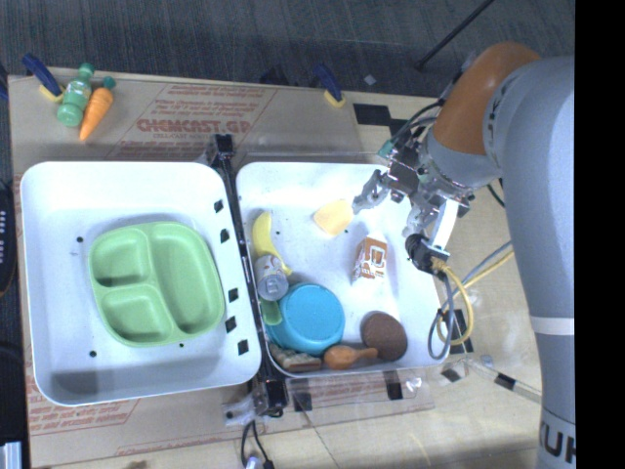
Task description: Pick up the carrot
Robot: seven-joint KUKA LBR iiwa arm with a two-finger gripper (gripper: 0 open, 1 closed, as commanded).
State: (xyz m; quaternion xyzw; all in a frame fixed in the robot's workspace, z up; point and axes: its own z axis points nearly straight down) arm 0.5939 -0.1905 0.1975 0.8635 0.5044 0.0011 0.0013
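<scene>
Carrot [95,112] outside bins, touching green bottle [72,99].

A single fixed camera looks down from above at a slant on the brown cardboard-covered surface [195,115]; it stands far enough off to take in both shallow white plastic bins, the left one [39,281] and the right one [303,179], whole; dark carpeted floor [244,18] runs beyond the surface's far edge; the grey arm with its orange band [488,96] enters from the right.
</scene>
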